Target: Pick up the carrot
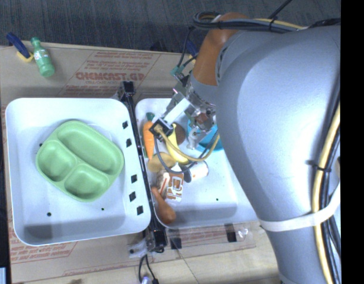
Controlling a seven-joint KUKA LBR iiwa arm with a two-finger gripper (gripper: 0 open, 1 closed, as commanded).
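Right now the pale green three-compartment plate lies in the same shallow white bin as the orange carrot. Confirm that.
Not so. The camera view shows the pale green three-compartment plate in the white bin on the view's left, while the orange carrot lies in the other bin, along the wall nearest the plate's bin.

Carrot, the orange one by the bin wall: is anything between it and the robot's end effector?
Yes: what looks like a curved yellow banana lies just right of the long orange carrot, between it and the end effector. The carrot's middle looks uncovered.
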